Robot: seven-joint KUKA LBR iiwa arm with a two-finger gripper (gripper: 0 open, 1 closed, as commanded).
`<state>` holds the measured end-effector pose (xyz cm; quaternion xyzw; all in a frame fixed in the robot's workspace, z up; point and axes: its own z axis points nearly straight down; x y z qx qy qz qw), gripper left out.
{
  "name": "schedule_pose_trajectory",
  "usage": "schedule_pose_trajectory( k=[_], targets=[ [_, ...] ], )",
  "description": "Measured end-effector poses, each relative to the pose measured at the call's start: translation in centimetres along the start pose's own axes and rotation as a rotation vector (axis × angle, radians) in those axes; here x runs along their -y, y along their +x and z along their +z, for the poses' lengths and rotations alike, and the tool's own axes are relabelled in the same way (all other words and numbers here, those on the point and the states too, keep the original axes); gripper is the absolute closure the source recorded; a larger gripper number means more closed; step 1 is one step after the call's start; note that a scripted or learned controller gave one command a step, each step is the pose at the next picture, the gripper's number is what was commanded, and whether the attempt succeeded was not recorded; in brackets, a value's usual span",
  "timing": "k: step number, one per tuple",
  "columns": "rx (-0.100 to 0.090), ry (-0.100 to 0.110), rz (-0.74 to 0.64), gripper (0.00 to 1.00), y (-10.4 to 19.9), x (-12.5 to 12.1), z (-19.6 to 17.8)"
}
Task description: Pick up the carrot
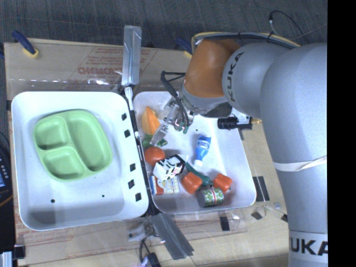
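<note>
Camera view: The carrot lay in the right bin, against its left wall toward the far corner, leafy end pointing to the near side. The pincer hung just beside the carrot, on its right, low over the bin; whether it was released or clenched could not be told, and nothing was seen held in it. A tomato, a blue bottle, a carton and other toy foods lay toward the bin's near edge. The left bin carried a green tray.

Judgement: approach made; grasp and lift outstanding.
</note>
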<state>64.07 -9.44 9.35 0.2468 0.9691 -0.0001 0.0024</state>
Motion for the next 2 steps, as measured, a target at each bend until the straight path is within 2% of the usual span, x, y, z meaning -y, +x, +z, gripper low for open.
schedule_pose_trajectory(
  k=[1, 2],
  targets=[
    [0.002, -0.001, -0.004, 1.0, -0.1, 0.0, -1.1],
    [-0.003, 0.002, 0.379, 1.0, 6.0, -4.8, -10.0]
  ],
)
